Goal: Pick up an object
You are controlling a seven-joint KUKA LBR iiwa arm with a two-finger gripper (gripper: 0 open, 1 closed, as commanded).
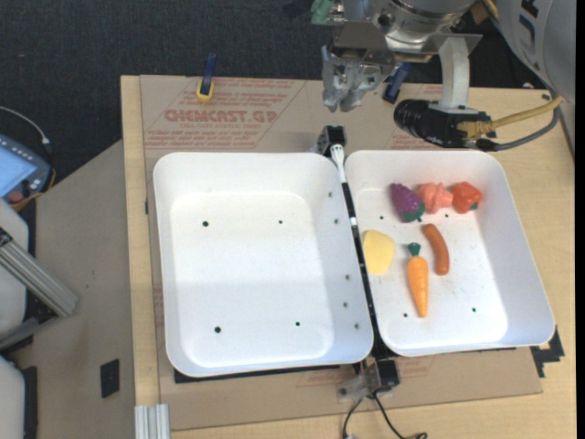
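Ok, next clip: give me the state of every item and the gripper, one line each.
gripper: raised above the bench behind the bins, nothing between its fingers
carrot: lying flat in the right bin
sausage: lying flat, beside the carrot
yellow piece: resting by the right bin's left wall
purple grapes: resting at the back of the right bin
pink piece: between grapes and red piece
red piece: resting at the back
left bin: flat on the bench

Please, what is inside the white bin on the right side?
The right bin holds a purple piece, a pink piece, a red piece, yellow piece, sausage, carrot. Nothing appears covered.
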